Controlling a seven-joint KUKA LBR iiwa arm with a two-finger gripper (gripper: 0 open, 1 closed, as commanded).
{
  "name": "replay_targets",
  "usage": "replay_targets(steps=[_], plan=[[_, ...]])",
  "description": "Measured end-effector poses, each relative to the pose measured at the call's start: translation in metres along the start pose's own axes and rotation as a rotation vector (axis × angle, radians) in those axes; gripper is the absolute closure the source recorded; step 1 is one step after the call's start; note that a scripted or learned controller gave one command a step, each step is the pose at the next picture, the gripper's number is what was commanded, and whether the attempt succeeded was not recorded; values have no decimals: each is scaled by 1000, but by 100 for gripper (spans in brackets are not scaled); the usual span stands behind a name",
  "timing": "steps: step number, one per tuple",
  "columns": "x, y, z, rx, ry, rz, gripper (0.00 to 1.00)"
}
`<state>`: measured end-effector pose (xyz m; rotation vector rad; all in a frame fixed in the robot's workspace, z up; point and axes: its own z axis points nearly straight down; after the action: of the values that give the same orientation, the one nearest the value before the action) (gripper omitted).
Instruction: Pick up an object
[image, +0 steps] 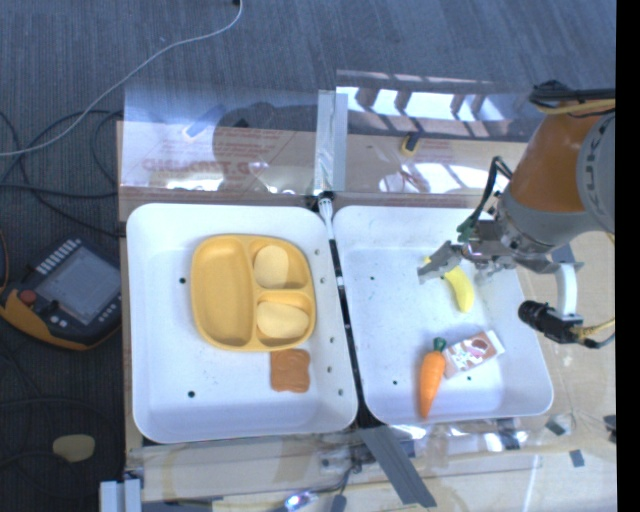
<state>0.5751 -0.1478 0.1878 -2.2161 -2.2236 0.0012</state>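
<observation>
- Yellow against white plastic: a small banana (460, 291) lies flat on the floor of the right bin (385, 300), with the KUKA arm's gripper (452, 260) poised at the fruit's upper end, near the bin's centre.
- The grey fingers (434, 266) stand spread apart, one reaching toward the bin's middle, with nothing pinched between them; whether either finger touches the banana cannot be told from this angle.
- The banana appears the likeliest target. Its curved, smooth skin could roll or skid out as the fingers close, since they look set at its tip rather than astride its middle.
- A descent too far toward the bin's back wall would likely close on air or merely nudge the fruit toward the bin's front.
- Near the bin's front wall, an orange carrot (430, 381) lies touching a small red-and-white carton (471, 354); both sit apart from the banana, so a pushed banana may slide toward them and crowd a second try.
- Across the bin's left rim, the neighbouring bin carries a yellow divided tray (225, 300) and a brown toast-like piece (290, 371), well clear of any likely mishap.
</observation>
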Motion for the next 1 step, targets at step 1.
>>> replay_targets(steps=[1], plan=[[-42,28,25,-1,-5,-94,0]])
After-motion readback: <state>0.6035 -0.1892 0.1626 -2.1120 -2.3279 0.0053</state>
